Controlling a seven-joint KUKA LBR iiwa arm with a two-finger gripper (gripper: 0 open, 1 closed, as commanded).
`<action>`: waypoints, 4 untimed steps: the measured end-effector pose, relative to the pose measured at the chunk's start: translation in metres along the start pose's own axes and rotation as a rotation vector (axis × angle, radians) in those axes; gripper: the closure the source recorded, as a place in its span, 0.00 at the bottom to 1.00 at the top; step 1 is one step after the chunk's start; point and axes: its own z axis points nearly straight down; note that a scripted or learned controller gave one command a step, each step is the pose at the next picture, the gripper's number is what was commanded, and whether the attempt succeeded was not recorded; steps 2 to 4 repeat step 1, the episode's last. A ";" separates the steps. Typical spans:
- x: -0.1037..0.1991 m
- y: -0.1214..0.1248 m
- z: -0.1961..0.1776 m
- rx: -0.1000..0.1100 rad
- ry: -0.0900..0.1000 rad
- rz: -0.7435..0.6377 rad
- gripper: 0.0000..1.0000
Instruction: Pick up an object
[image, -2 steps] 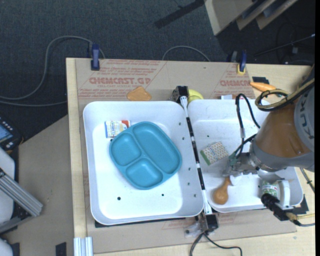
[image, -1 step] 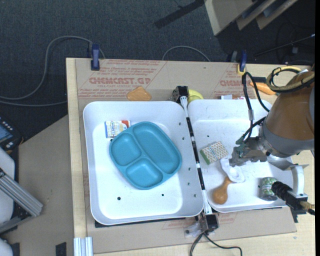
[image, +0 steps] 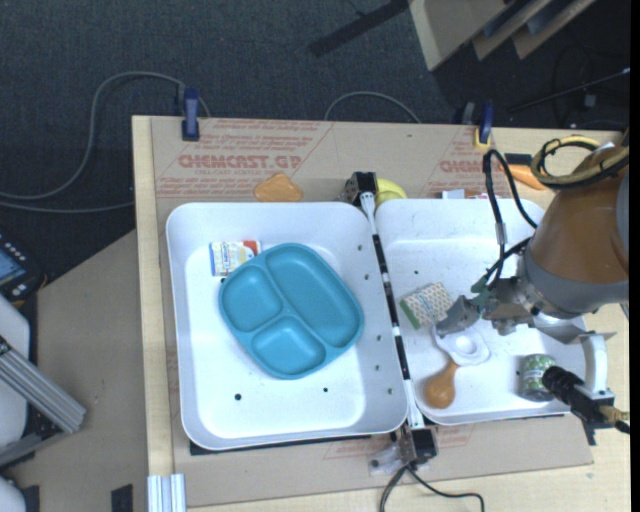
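My claw (image: 462, 318) is down in the right bin (image: 440, 228), low over its middle, and from this slanted view I can't tell how it is set — the dark metal of it blurs together. Right under and just beside it lies a small white ring-shaped piece (image: 466, 349), touching or nearly touching the tip; I can't say which. To the left of my claw sits a checkered green-and-white sponge (image: 426, 302), tilted, close to the bin's left wall. Below that, at the front edge, an orange spoon-like object (image: 441, 385) rests with its round end toward the bin's corner. Off to the right, near my arm's base side, a small green-patterned ball (image: 537, 375) sits beside a black clip. My orange band (image: 578, 225) and grey wrist rise above all this, cables looping over the top. Across the divider, the left bin (image: 200, 330) carries a blue divided plate (image: 290, 308), three compartments, lying flat in the middle — and a small printed packet (image: 233, 255) pokes out just beside its upper left rim. Behind the bins, on the bench (image: 240, 150), I see an orange lump (image: 278, 187) and a yellow object (image: 388, 190) near the black clamp between the bins.
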 end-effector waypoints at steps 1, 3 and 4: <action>-0.029 0.011 0.105 0.003 0.000 0.003 0.00; -0.029 0.011 0.105 0.003 0.000 0.003 0.00; -0.029 0.011 0.105 0.003 0.000 0.003 0.00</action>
